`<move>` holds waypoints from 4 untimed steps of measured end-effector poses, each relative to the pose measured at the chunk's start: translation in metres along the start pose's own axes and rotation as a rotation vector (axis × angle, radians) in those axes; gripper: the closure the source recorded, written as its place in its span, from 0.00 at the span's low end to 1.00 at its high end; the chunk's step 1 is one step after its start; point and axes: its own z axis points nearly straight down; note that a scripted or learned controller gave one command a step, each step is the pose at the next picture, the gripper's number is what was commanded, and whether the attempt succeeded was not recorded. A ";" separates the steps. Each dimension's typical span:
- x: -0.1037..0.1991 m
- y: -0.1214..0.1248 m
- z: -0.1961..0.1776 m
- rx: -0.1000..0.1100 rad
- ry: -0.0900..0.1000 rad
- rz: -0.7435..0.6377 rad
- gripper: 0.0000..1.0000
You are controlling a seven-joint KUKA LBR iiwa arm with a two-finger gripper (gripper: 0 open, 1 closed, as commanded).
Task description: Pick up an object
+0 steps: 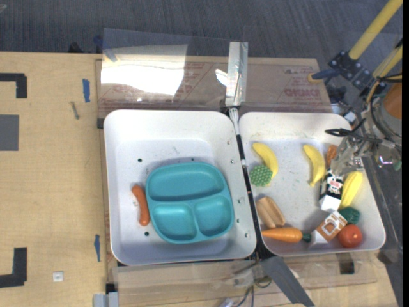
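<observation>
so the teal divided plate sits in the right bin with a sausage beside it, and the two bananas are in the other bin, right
Not quite. The camera view shows the teal divided plate in the left bin, not the right, with the sausage beside it. The two bananas are in the other bin, the right bin.

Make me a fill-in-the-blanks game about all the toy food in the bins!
1. The teal tray lies in the ____ bin.
2. The sausage lies just ____ of the tray.
3. The right bin holds ____ bananas.
4. The tomato sits in that bin's near-____ corner.

Missing words: left; left; two; right
</observation>
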 end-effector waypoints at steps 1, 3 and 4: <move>0.001 0.001 0.002 -0.002 0.003 -0.001 0.00; 0.005 0.090 0.071 -0.003 -0.003 0.071 0.00; 0.001 0.091 0.058 -0.001 -0.016 0.069 1.00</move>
